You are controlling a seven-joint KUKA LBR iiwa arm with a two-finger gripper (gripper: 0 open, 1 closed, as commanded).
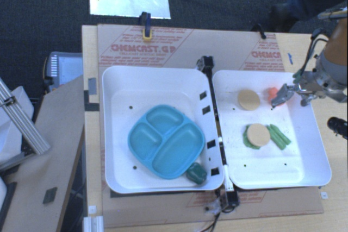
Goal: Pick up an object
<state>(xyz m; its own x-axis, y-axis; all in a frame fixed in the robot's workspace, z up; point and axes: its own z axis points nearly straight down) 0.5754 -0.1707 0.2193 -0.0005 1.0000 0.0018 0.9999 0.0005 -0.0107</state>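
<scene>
The right bin [310,171] holds a tan round disc [249,99], a small orange piece [271,93], a second tan disc [259,135] lying on a green slice, and a green pod-like piece [280,137]. My gripper [292,96] hangs over the bin's upper right part, open, with nothing between its fingers. Its left finger [280,96] is just right of the orange piece. The arm's wrist with the orange band [338,43] comes in from the right edge.
The left bin [117,117] carries a blue divided plate [166,141] and a dark green lump [197,173] at its lower right corner. Black clips [206,64] join the bins along the middle wall. Brown cardboard lies under both.
</scene>
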